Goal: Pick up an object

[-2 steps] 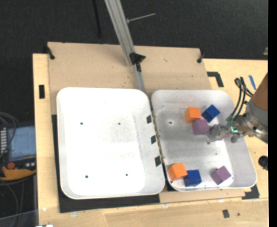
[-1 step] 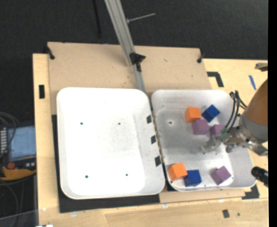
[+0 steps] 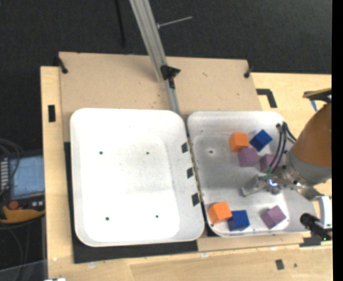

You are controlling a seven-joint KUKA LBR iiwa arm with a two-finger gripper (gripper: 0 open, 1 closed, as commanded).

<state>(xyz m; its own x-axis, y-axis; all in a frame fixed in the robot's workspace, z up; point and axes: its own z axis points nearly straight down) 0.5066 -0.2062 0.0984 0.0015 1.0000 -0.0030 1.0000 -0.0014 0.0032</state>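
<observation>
We see little blocks in the right bin [image 3: 218, 127], and any one of them could be the one to pick up. At the far side sit an orange block [image 3: 239, 141], a blue block [image 3: 261, 139] and a purple block [image 3: 248, 157], all close together, with the purple one touching the orange one. There may be one more purple block behind the arm, but it is too hidden for us to tell. Along the near side sit a second orange block [image 3: 220, 211] and a second blue block [image 3: 239, 220], which touch each other, and a second purple block [image 3: 273, 216] a little apart from them.

The gripper [image 3: 254, 187] hangs low over the bare middle of this bin, between the far group and the near group. We see no block between its fingers. We cannot tell if the fingers are spread or closed, as they are too small and blurry.

The grey arm [image 3: 312, 151] with its orange band comes in from the right. The left bin [image 3: 89, 157] sits beside the right one, and a metal pole [image 3: 151, 34] leans up behind them.

We think the arm is at the reaching step, and no block is picked up yet. Next, we think it needs to choose one block, move right over it, go down with a finger on each side, squeeze, and lift. The second purple block looks easiest to us, since it sits alone. The touching blocks could get pushed or slip.
</observation>
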